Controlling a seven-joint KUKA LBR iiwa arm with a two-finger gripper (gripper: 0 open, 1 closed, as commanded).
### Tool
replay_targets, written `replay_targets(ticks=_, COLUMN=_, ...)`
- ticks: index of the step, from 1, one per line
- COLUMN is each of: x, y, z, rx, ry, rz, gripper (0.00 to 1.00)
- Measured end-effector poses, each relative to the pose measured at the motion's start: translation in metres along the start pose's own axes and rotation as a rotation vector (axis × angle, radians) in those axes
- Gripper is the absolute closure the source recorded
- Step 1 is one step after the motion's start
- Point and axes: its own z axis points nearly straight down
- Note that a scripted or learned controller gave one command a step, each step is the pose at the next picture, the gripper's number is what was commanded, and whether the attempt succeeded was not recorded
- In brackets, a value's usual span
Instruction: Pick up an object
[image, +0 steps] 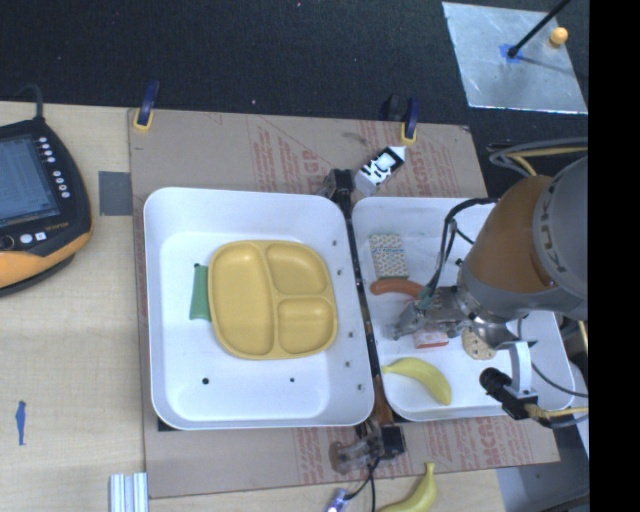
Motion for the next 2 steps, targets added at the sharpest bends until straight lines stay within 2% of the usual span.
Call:
replay_targets(ticks=1, x=-0.001, y=0.000, z=-0.010, rx=0.001, ry=0.000, rz=-0.001, gripper=1.00)
replay_targets(ticks=2, x=0.052, y=0.120, z=-0.109, rx=-0.005, ry=0.000, rz=0.002, gripper=1.00)
